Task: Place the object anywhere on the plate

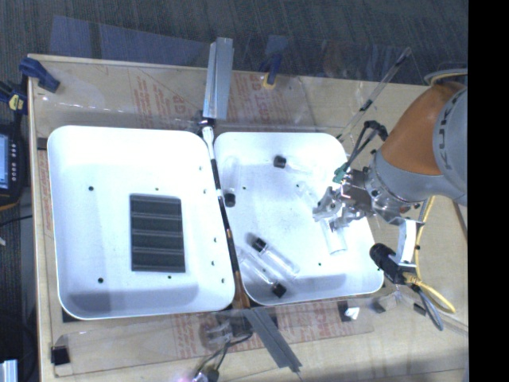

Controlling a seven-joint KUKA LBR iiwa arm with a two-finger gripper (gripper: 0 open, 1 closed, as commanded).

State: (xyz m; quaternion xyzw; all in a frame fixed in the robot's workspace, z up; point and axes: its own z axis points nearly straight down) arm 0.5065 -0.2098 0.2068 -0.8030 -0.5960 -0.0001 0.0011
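Observation:
The plate (157,231) is a dark grey ribbed rectangle lying flat in the middle of the left bin (79,150). Several clear vials with black caps lie in the right bin (318,143): one near the front (270,255), one at the front edge (269,282) and one at the back (290,173). My gripper (334,213) hangs low over the right side of the right bin. A pale clear vial (338,240) lies right beneath it, toward the front. Whether the gripper touches that vial is unclear.
A small black piece (229,200) sits by the divider between the bins. A metal bar (217,78) stands behind the bins. Cables and pliers (425,293) lie on the bench to the right of the right bin.

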